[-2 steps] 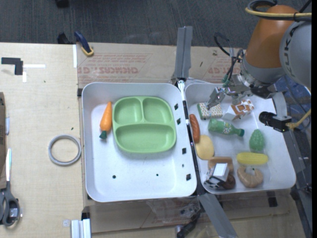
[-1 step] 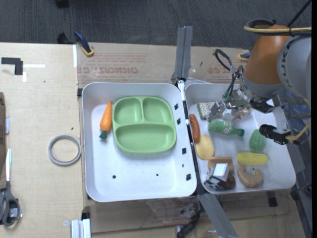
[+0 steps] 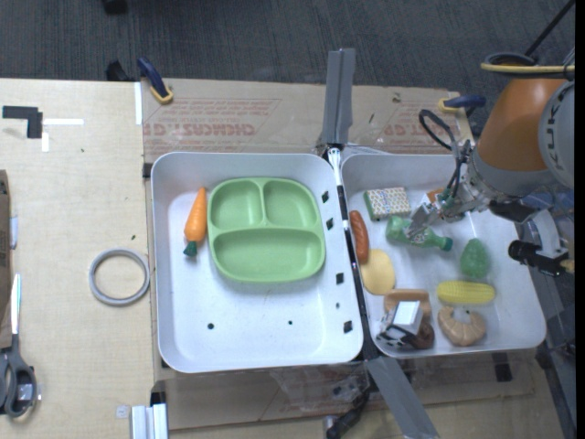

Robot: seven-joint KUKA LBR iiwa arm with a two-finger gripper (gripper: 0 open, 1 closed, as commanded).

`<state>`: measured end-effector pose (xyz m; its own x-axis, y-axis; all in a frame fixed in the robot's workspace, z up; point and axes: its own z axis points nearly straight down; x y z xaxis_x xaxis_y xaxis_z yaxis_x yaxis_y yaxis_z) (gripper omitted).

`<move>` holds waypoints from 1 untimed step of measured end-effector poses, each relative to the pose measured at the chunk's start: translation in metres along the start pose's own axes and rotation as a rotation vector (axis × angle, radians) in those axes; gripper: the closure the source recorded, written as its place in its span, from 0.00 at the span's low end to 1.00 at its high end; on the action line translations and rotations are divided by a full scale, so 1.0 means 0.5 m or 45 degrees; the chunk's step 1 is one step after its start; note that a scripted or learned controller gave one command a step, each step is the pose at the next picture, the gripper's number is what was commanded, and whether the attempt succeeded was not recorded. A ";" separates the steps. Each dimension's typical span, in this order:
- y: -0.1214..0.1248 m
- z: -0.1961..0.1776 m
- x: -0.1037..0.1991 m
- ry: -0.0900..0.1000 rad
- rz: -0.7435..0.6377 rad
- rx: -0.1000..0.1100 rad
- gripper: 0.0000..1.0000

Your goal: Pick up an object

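My gripper (image 3: 426,219) reaches in from the right and hangs low over the middle of the right bin (image 3: 521,337). Directly under it lies a green bottle-shaped toy (image 3: 407,235), and the gripper tip overlaps the toy's top. I cannot make out whether it touches the toy. Around it lie a patterned box (image 3: 386,201), a green leafy toy (image 3: 475,259), a corn cob (image 3: 466,292), a sausage (image 3: 358,234) and a yellow round toy (image 3: 377,271).
The left bin (image 3: 256,337) holds a green divided plate (image 3: 267,229) and a carrot (image 3: 195,218). A bread-like toy (image 3: 462,326) and a dark toy (image 3: 402,329) sit at the right bin's front. A grey ring (image 3: 119,275) lies on the bench.
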<state>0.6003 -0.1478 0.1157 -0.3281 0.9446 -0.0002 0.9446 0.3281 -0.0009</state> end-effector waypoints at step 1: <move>0.029 0.044 -0.023 -0.001 0.099 -0.001 0.00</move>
<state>0.6179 -0.1541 0.0938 -0.2539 0.9672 -0.0007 0.9672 0.2539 0.0000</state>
